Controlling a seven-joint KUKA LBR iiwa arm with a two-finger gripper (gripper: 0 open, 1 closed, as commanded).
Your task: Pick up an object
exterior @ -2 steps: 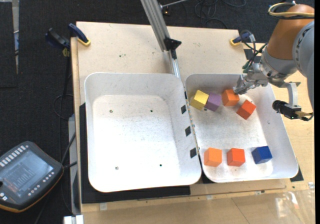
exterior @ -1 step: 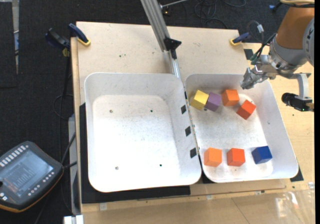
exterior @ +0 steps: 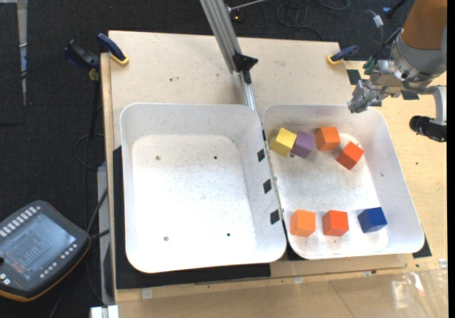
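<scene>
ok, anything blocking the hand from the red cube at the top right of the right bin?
Nothing visible. The hand sits above the right bin's far rim, and the red cube lies just below it in the view, apart from the orange cube to its left. The bin floor between rim and cube is bare.

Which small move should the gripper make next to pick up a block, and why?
Probably move inward and down toward the nearest red-orange block. The gripper is above the right bin's far rim and holds nothing, while all seven blocks lie inside that bin.
</scene>
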